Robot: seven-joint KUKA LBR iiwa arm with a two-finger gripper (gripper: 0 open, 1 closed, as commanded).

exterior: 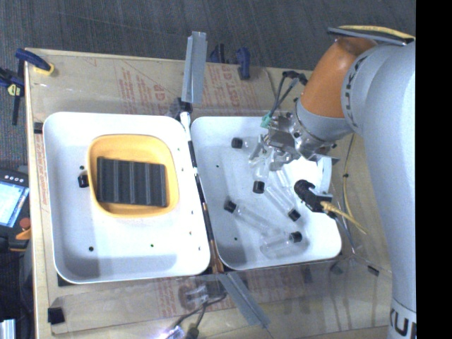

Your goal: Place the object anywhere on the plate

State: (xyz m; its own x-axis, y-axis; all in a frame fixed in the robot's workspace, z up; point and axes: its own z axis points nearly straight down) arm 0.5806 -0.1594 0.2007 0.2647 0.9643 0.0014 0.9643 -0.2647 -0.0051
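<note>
Several clear plastic vials with black caps (281, 242) lie scattered on the floor of the right-hand shallow white bin (212, 189). The grey arm's end effector (272, 150) hangs low over that bin's upper middle, just above the vials; whether it is open or closed cannot be told. The orange-yellow plate with a dark ribbed centre (132, 180) sits well apart in the left-hand white bin (70, 260). Both bins rest on a brown surface (127, 83).
</note>
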